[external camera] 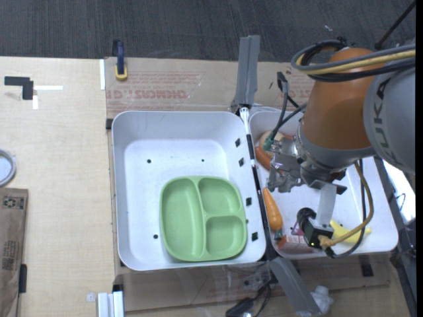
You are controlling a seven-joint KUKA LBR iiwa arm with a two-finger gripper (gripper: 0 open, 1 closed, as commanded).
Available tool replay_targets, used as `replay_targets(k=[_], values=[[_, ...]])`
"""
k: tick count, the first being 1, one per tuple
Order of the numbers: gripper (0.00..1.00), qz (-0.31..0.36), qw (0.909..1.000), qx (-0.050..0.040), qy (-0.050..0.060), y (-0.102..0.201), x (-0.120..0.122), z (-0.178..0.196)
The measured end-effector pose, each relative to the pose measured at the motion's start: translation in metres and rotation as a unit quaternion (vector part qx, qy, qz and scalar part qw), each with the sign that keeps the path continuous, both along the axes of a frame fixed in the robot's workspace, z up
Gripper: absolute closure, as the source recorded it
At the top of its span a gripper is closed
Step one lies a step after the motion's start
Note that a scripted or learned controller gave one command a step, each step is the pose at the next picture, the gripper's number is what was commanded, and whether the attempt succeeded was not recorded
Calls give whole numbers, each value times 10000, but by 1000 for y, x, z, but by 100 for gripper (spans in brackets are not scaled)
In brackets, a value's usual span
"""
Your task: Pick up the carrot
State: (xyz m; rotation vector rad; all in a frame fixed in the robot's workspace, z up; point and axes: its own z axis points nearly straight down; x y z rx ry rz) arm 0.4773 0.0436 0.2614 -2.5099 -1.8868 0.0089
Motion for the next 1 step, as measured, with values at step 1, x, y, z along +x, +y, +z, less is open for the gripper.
replay_targets(k=[1], values=[[100, 354, 9994, 4, 4, 8, 0, -16]])
